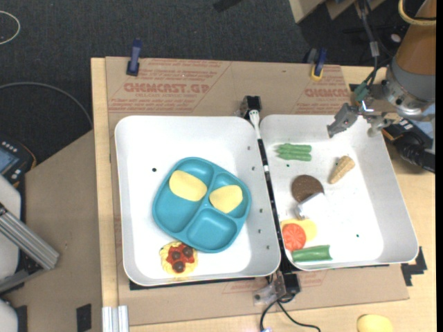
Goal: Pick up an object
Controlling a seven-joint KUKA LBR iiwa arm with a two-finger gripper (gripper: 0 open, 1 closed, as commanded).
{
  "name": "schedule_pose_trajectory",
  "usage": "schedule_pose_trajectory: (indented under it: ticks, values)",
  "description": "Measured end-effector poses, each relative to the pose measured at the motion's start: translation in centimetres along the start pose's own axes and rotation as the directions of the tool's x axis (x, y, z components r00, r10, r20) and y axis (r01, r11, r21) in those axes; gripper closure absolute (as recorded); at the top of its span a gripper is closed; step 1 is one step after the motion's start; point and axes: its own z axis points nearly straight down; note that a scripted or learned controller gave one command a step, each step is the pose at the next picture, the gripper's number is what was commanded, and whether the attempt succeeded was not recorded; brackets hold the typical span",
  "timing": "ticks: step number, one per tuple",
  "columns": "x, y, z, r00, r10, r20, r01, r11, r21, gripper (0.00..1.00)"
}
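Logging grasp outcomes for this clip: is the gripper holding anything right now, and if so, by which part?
Nothing is held. The gripper hangs open over the right bin's far edge, with nothing between its fingers; the food items lie below it.

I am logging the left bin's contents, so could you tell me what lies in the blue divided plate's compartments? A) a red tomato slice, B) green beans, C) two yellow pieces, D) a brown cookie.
C: the blue divided plate in the left bin holds two yellow pieces, one in each of its two upper compartments; the third compartment has nothing in it.
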Motion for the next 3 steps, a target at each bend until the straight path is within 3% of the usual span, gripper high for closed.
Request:
schedule_pose_trajectory:
  ticks: [1, 2, 3]
  values:
    - [0.0, 0.1, -1.1, 1.0, -0.001, 0.001, 0.001, 1.0, -0.004, 1.0]
    - [10.6, -2.5, 1.2, 1.0, -0.007, -0.003, 0.007, 1.0, 0.005, 1.0]
    - [15.6, -8.0, -1.6, 1.0, -0.005, -0.003, 0.005, 1.0, 0.004, 1.0]
